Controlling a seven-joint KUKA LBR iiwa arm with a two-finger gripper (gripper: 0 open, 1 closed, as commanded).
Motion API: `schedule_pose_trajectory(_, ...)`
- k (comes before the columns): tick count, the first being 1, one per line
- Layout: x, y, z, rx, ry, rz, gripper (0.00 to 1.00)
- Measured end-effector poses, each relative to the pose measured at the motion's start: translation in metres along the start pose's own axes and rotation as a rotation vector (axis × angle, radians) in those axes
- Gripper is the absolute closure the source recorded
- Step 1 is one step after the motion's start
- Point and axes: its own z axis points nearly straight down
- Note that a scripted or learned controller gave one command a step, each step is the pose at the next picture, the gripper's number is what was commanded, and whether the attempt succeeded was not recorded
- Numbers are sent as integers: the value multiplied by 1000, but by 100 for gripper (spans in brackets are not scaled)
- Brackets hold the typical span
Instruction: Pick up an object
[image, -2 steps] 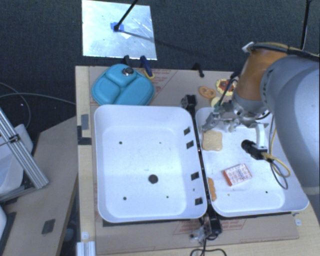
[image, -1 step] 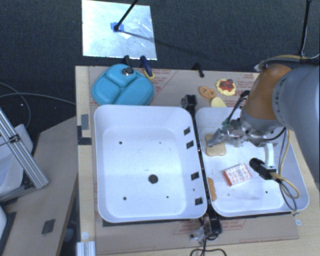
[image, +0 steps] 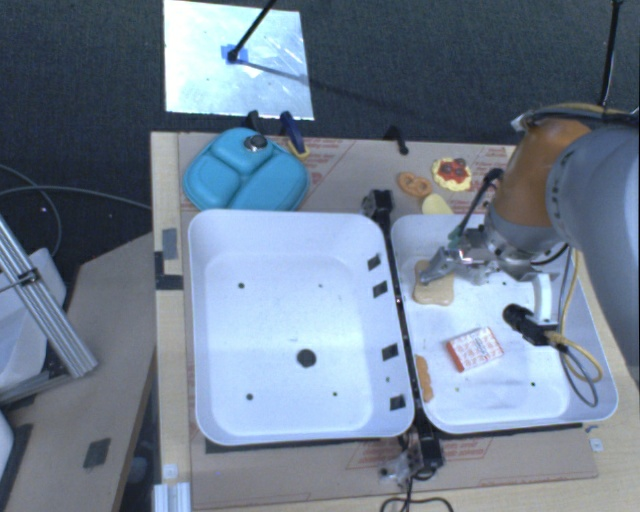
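Nearest to us, the front rim of the left bin runs along the surface, and that bin holds nothing but a small dark spot on its floor. We work in the right bin, where a red and white packet lies near the middle, a thin orange strip sits against the left wall, and a pale tan piece rests further back. Our gripper hangs right over that tan piece, apparently touching its upper edge, but we cannot tell from this angle whether it is spread or closed, nor whether the piece sits between its tips. We judge the tan piece to be the target. To do this well we should centre on it, come straight down until the tips straddle it, close firmly, then lift slowly. It looks flat and low, so a shallow descent may slide off the top. Behind the bins lie a blue tray and some toy food.
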Motion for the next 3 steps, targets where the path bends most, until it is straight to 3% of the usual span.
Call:
schedule_pose_trajectory(1, -1, 3, -12, -9, -1, -1, 100)
schedule_pose_trajectory(2, 70, -43, -96, 10, -2, -1, 100)
schedule_pose_trajectory(3, 68, -41, -96, 5, -3, 1, 0)
